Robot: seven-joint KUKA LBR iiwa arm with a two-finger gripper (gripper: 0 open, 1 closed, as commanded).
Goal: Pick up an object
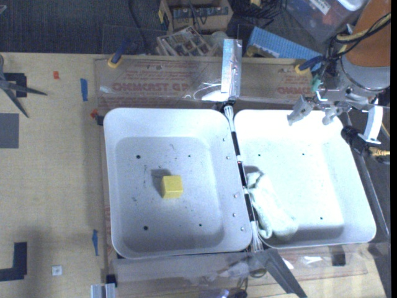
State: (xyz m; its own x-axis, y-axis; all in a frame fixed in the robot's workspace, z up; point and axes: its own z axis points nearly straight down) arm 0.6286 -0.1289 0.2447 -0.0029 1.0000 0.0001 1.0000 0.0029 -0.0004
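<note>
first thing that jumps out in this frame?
The small yellow block, alone near the middle of the left bin. Next, a crumpled white cloth against the left wall of the right bin, and the gripper hanging over that bin's far right corner, fingers spread, holding nothing.

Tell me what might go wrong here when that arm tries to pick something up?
The hand hovers over the far edge of the right white bin, while the small yellow block sits alone in the left white bin, so it has far to travel. The crumpled white cloth lies against the divider between the bins; it may be hard to tell from the bin, and fingers reaching there might hit the wall.
</note>
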